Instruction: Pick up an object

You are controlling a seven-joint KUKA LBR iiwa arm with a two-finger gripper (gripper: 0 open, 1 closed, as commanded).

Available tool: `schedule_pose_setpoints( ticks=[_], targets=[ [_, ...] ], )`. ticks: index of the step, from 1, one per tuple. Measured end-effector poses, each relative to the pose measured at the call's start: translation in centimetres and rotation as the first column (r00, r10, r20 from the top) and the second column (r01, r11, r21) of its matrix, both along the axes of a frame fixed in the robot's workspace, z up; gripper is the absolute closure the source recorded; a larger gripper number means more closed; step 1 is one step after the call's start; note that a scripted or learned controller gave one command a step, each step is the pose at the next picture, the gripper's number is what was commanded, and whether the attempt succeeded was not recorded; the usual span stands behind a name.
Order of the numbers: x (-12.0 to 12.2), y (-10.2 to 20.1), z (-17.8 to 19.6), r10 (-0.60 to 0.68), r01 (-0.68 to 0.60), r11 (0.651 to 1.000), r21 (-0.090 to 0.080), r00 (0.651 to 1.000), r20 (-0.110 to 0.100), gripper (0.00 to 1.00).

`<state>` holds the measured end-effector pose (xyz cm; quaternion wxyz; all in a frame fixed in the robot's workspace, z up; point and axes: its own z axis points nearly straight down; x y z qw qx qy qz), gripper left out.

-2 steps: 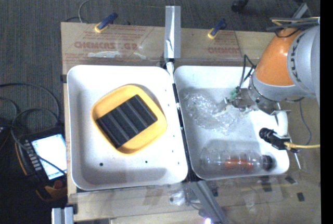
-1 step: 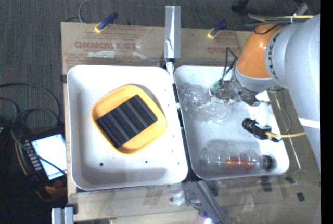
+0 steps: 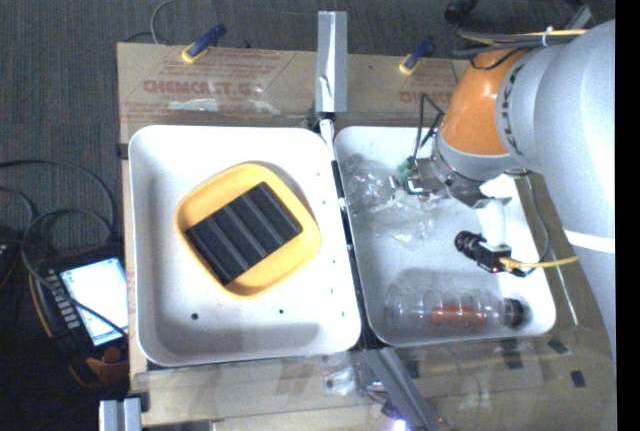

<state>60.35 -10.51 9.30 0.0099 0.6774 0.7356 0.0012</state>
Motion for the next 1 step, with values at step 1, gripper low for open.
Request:
schedule_pose_setpoints(
  ticks=[1],
  targets=[
    [4.96, -0.04, -0.01, -0.005, 0.005, 1.000, 0.007, 1.000, -0.006, 0.00]
  ],
)
